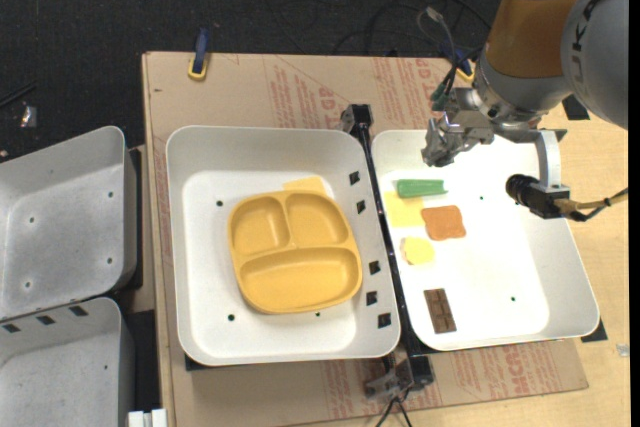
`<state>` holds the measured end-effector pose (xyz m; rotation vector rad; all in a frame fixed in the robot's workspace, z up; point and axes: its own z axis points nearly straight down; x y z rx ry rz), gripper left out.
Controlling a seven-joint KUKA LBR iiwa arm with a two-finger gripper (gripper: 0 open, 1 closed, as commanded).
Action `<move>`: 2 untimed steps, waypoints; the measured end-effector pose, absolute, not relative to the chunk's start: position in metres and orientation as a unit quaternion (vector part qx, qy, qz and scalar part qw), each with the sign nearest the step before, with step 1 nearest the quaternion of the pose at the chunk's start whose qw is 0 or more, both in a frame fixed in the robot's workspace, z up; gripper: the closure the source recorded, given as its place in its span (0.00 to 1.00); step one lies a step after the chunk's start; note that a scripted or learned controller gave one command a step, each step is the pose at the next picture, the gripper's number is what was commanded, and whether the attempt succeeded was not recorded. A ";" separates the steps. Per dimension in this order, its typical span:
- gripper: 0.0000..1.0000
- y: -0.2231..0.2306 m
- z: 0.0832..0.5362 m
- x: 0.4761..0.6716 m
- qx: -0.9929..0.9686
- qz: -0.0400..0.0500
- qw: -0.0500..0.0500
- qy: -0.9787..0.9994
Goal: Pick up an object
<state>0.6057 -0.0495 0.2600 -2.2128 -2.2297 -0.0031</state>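
At the bottom of the frame, in the right bin (560,305), a small dark brown block (439,309) lies flat near the bin's lower left part. Above it, toward the bin's left wall, a pale yellow piece (418,251) rests just below a larger light yellow flat piece (401,212). An orange square piece (444,222) lies just right of these, near but apart from the small yellow one. A green bar-shaped object (420,187) lies crosswise above the orange square, its left end touching or overlapping the top of the light yellow piece.

In the left bin (200,315), a yellow divided tray (295,252) with three compartments sits in the middle, tilted slightly; a pale yellow flat piece (306,185) peeks out from under its upper edge.

Farther up, the gripper (440,151) hangs over the upper left part of the right bin, just above the green bar in the frame and holding nothing that can be seen; whether its fingers are spread or closed cannot be told. The grey arm with its orange band (545,5) reaches in from the upper right.

Both bins sit on a counter (270,85) covered with brown board, and a blue-and-yellow clamp (199,57) grips its far edge at upper left.
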 end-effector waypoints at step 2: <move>1.00 0.059 0.245 0.616 -0.704 0.000 0.001 -0.710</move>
